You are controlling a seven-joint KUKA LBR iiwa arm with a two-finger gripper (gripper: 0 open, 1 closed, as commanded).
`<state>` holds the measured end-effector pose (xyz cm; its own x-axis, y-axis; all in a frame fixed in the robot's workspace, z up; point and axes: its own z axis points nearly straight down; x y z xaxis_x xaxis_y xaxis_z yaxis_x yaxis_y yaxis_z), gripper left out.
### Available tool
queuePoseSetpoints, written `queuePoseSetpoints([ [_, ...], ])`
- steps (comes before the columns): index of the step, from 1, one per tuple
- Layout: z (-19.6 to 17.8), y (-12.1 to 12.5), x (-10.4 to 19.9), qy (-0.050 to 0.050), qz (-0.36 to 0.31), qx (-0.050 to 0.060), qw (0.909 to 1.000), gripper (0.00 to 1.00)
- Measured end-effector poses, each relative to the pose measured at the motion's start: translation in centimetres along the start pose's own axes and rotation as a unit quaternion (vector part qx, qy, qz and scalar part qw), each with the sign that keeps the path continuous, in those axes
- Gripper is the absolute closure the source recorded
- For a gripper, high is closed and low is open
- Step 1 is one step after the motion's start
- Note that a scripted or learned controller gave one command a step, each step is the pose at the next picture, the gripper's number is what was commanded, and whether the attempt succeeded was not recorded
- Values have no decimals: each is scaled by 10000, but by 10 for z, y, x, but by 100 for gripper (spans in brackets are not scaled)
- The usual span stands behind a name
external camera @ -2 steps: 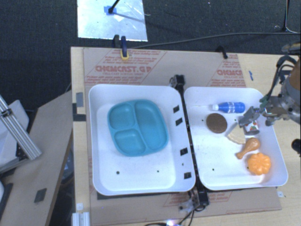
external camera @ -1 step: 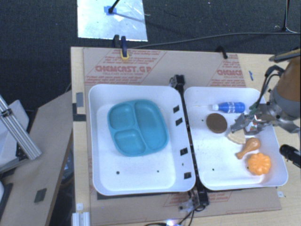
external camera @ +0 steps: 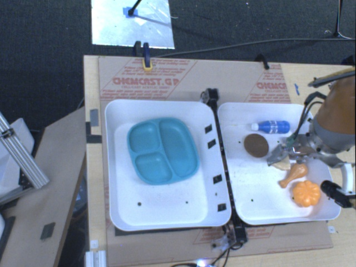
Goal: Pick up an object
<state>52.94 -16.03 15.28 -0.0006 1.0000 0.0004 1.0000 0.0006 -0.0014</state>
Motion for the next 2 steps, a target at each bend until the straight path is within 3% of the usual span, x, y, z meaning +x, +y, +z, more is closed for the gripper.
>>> queuePoseSetpoints([
  [1,57,8,3,-19,-2,-29,10000,0],
  [2,42,10,0,-47,9,-82,10000,100],
])
